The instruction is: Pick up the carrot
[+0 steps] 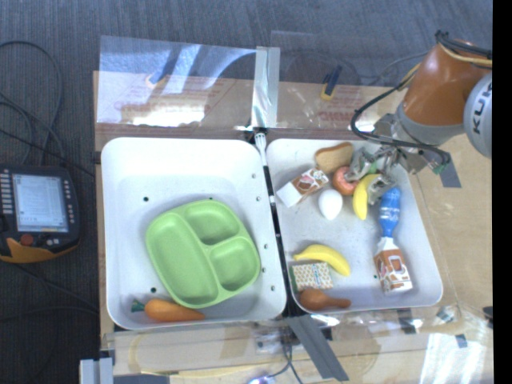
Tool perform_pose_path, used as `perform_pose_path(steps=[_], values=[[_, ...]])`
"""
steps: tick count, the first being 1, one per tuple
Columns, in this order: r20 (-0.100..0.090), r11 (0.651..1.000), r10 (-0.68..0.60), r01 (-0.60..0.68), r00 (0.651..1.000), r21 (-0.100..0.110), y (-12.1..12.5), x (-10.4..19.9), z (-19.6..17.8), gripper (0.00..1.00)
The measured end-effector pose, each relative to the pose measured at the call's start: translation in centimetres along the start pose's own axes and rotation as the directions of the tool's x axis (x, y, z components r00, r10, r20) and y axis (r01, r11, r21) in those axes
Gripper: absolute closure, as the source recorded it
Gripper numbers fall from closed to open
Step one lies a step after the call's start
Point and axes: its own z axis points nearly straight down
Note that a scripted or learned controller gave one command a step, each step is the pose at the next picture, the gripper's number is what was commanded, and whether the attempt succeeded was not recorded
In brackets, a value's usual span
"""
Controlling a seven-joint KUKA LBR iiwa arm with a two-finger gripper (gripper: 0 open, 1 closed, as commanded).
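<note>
Left bin (120,182): holds green 3-section plate (203,252) near middle; carrot (166,311) lies at front edge, just beside plate's front rim, leafy end twd left corner
Right bin (416,286): crowded w/ toy food
Arm (444,86): grey w/ orange band, comes in from right, over right bin's back right corner
Gripper (376,165): low above tomato (344,181) & upright banana (361,198); well apart from carrot; jaw state can't tell
Bottle (389,214): blue, beside that banana
Small box (392,269): front right, below bottle
2nd banana (324,258): mid-front
Egg (330,206): white, centre
</note>
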Motion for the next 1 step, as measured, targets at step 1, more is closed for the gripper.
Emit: perform_pose_path(steps=[1], values=[[-0.012,0.995,-0.095,0.095,0.995,0.013,-0.89,0.11,-14.24,1.00]])
